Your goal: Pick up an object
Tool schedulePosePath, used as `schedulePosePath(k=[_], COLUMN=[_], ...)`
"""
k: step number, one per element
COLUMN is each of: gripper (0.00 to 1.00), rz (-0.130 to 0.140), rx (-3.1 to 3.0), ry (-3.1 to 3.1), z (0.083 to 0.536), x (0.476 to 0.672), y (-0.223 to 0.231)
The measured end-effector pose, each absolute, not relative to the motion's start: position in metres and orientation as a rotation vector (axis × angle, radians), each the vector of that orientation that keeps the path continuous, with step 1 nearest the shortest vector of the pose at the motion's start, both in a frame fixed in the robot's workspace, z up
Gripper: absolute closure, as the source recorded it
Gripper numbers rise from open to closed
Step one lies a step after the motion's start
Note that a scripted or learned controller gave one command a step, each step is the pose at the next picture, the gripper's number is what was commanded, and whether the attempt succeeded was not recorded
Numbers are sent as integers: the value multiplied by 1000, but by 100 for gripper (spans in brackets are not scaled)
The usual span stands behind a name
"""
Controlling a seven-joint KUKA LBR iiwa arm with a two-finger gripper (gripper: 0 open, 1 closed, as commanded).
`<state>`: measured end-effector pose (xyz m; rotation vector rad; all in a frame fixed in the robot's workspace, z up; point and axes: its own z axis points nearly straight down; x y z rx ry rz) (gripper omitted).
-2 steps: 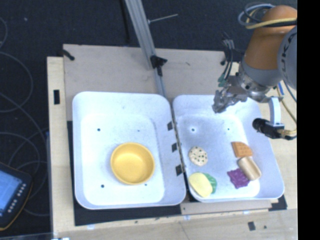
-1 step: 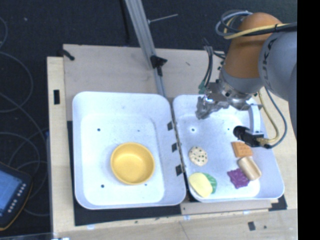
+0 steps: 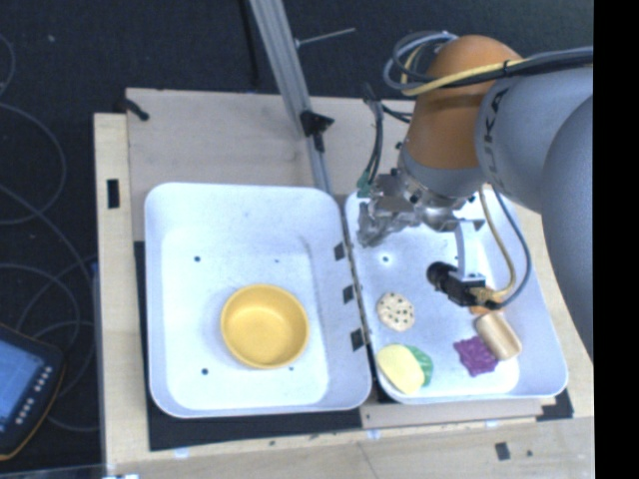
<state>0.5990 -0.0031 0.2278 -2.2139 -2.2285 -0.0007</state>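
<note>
The gripper (image 3: 377, 218) hangs over the right bin's (image 3: 534, 297) far-left corner, its hold impossible to tell, so this looks like the approach: next, descend onto a target such as the speckled cookie (image 3: 396, 312) mid-bin.

- The grey arm (image 3: 544, 138) enters from the right edge and fills the upper right of the frame.
- Its orange band (image 3: 454, 103) sits above the wrist.
- The gripper (image 3: 379, 220) points down just right of center.
</note>
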Motion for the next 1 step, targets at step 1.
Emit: schedulePosePath(k=[1], gripper=[100], rz=[-1], rx=[-2212], ry=[-2229], z=[224], x=[588], y=[49])
